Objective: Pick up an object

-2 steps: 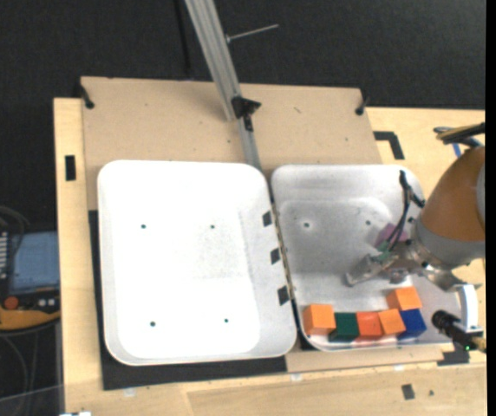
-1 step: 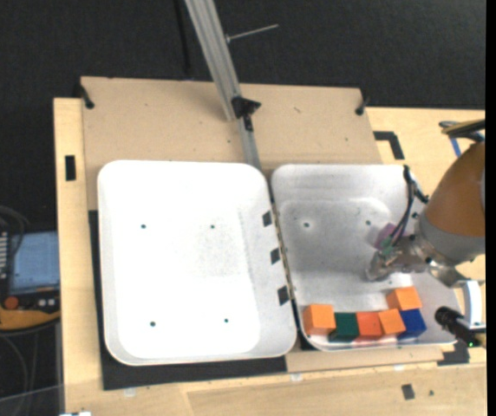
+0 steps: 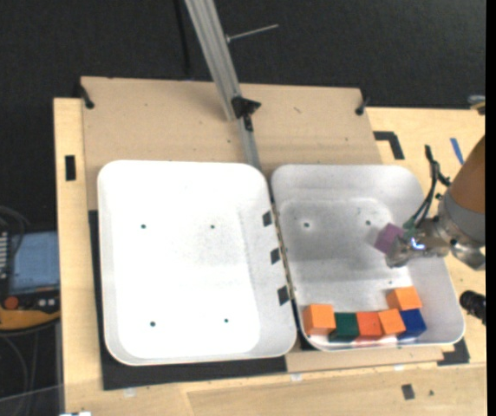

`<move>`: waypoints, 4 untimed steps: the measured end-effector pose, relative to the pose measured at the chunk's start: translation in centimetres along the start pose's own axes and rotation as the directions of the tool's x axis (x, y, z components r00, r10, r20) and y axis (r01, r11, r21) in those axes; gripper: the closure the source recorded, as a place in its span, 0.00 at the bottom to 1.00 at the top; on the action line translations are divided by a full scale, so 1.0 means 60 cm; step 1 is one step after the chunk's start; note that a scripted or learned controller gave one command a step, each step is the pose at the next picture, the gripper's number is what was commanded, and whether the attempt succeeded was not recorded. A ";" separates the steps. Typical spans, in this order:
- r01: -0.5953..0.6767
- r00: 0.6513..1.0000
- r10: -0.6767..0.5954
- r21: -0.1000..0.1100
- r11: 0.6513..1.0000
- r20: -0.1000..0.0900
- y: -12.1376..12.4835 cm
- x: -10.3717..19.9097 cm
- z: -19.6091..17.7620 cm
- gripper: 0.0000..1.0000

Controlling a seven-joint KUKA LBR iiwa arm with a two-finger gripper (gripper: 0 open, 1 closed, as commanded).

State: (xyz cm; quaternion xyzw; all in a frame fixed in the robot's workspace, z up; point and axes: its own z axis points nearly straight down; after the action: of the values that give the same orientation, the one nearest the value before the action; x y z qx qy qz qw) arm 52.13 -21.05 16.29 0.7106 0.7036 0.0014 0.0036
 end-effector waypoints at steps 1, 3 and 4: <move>0.014 1.000 -0.014 -0.001 1.000 -0.001 0.015 0.010 -0.084 1.00; 0.018 1.000 -0.018 0.003 1.000 -0.003 0.028 0.089 -0.185 1.00; 0.018 1.000 -0.018 0.003 1.000 -0.003 0.046 0.176 -0.188 1.00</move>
State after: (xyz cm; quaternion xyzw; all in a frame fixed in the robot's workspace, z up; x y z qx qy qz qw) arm 54.91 -10.46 27.56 0.7043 0.7099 0.0012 0.0014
